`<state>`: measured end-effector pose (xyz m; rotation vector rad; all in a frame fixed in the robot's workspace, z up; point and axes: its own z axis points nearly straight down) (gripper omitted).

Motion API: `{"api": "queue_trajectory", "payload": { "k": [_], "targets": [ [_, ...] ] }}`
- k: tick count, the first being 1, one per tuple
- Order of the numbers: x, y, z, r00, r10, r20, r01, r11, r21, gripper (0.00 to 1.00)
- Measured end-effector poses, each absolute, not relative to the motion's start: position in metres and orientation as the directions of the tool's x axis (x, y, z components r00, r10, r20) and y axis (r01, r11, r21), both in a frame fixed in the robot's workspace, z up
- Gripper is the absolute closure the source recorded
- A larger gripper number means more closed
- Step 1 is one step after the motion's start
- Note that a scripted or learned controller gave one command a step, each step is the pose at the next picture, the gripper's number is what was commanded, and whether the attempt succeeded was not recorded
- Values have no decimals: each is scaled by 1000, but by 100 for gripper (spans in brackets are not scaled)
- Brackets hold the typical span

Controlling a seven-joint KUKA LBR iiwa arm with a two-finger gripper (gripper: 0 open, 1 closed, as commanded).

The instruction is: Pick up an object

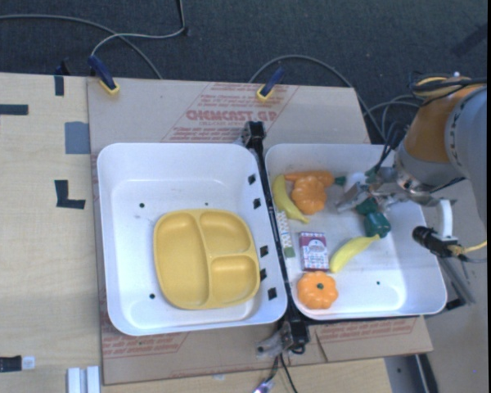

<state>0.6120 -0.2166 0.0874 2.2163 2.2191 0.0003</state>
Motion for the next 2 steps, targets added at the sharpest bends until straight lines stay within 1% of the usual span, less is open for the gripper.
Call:
{"api": "queue_trajectory", "payload": {
  "k": [1, 2],
  "targets": [
    [660, -175, 84, 6, 1000, -1, 1000, -6, -28, 0],
    [637, -204, 87, -1, 1000, -4, 1000, 1, 4, 0]
  ]
}}
